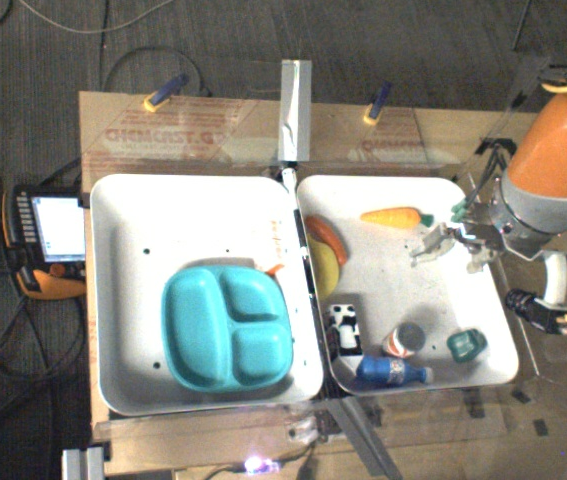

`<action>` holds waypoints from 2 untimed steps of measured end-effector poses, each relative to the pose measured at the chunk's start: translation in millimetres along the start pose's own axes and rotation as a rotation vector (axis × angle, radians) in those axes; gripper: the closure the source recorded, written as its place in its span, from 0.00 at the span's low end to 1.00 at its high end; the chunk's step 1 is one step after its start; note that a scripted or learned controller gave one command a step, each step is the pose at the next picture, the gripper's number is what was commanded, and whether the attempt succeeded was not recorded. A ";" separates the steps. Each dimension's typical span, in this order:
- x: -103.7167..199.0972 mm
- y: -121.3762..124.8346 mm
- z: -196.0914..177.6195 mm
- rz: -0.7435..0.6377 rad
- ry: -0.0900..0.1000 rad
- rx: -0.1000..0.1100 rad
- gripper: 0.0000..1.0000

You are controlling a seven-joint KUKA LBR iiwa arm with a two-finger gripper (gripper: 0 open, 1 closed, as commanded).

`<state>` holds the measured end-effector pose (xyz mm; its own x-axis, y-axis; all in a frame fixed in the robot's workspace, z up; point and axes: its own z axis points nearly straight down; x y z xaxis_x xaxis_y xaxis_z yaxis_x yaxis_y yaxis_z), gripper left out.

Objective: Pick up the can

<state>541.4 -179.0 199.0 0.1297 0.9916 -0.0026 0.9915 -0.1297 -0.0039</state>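
The can [403,339] is small, red and white with a grey top. It stands upright near the front of the right bin [483,298]. My gripper [452,252] hovers over the right part of that bin, behind the can and a little to its right, well apart from it. Its fingers are open and nothing sits between them. The grey arm with its orange band [546,158] reaches in from the right.
A blue bottle [391,372] lies just in front of the can, and a green object [466,344] sits to its right. A carrot [393,218] lies at the back; orange and yellow pieces [325,253] and a black-and-white item [343,328] line the left wall. The left bin [123,218] holds a teal divided plate [228,326].
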 end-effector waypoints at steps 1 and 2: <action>-17.9 -17.2 108.9 -0.053 0.002 -0.012 0.00; -17.4 -16.1 99.3 -0.053 0.003 -0.015 1.00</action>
<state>522.8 -194.3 99.8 0.0769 0.9970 0.0000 0.9970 -0.0769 0.0110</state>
